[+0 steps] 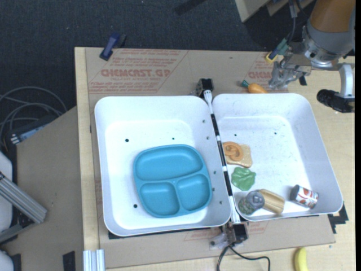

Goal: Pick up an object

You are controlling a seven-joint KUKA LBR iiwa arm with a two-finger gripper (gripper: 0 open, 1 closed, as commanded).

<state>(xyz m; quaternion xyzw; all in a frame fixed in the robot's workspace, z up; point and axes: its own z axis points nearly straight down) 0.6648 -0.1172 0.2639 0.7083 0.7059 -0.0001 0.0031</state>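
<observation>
Two white bins sit side by side. The left bin [107, 151] holds a blue divided tray [172, 179]. The right bin [316, 145] holds a toast slice [236, 153], a green item [243, 178], a tan cylinder [272, 201] and a small can [304, 196] at lower frame. The gripper [284, 72] hangs above the bench at upper right, beside an orange item [256, 87].

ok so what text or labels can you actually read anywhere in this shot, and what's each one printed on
"CHEMCAST GP", in red, partly faint: on the brown paper-faced board under the two white bins, beyond the left bin.
Smaller red lines above and below it: too blurred to read.
Repeat of that red print near the grey two-finger gripper, beyond the right bin: cut off, unreadable.
Label on the small red-and-white can in the right bin: too small to read.
</observation>
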